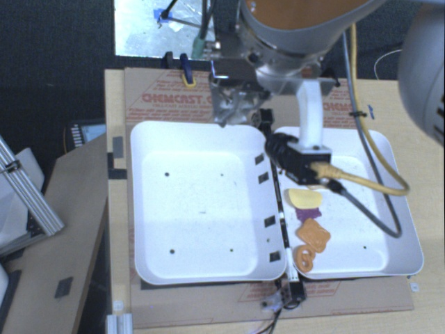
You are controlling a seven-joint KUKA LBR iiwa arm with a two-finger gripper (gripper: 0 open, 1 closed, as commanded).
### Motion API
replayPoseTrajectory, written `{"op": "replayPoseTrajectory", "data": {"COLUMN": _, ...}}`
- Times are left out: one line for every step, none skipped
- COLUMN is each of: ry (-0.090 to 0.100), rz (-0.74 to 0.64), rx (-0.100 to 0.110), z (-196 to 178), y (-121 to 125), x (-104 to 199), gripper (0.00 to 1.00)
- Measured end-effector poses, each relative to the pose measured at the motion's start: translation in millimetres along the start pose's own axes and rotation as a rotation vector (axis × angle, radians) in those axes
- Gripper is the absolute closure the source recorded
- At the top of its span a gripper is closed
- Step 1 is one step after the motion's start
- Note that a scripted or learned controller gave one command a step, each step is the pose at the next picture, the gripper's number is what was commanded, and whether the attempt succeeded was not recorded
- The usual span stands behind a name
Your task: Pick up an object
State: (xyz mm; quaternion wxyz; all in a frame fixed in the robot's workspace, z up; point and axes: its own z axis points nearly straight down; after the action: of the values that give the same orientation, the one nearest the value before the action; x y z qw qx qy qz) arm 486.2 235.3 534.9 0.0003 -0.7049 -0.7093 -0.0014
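The arm [306,19] reaches in from the right and hangs over the far edge of the two white bins; its grey body and orange band take up the top of the view; below it the tool [236,110] sits above the far rim of the left bin [149,186], close to the seam between the bins; whether the tool is released or clenched I cannot tell, since the metal parts there blur together, and nothing can be made out in its grip.

The things to pick lie in the right bin [389,249], all gathered along its left wall near the divider; a pale yellow piece [306,198] lies farthest of them; just near of it a small purple piece [309,213] touches or nearly touches its edge; nearer again an orange waffle-like shape [314,236]; and nearest, by the bin's near left corner, a small orange pretzel-like ring [304,259].

A black block [295,160] with a yellow cable [368,179] sits over the far left part of the right bin, just far of the yellow piece; both bins rest on a brown printed board [167,96] on the desk [83,214].
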Motion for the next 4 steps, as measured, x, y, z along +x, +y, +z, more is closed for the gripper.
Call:
{"op": "replayPoseTrajectory", "data": {"ry": -0.009, "rz": 0.005, "rx": 0.016, "z": 215, "y": -2, "x": -2, "gripper": 1.0}}
{"op": "replayPoseTrajectory", "data": {"ry": -0.005, "rz": 0.006, "rx": 0.008, "z": 291, "y": -1, "x": -2, "gripper": 1.0}}
{"op": "replayPoseTrajectory", "data": {"ry": -0.008, "rz": 0.008, "rx": 0.012, "z": 452, "y": 22, "x": -19, "gripper": 1.0}}
{"op": "replayPoseTrajectory", "data": {"ry": 0.0, "rz": 0.001, "rx": 0.0, "z": 372, "y": -1, "x": 0, "gripper": 1.0}}
